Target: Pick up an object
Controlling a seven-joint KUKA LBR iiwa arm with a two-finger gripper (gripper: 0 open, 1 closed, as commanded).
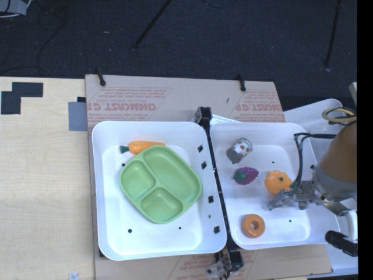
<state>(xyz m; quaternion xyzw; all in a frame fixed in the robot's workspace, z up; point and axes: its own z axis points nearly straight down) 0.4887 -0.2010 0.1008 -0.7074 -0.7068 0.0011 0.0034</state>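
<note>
Left bin (111,238): divided plate (160,183), carrot (143,146) touching behind it. Right bin (291,235): small figure (239,149) rear, grapes (246,175) centre, pumpkin (277,181) right, doughnut (253,226) front.

Robot lab: cardboard-lined bench (175,101), tripod legs (154,16), floor cables (17,4).

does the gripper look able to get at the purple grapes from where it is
Probably yes. The gripper sits low in the right bin, and the purple grapes lie up and to its left with bare bin floor between. The orange pepper sits close beside that path.
</note>
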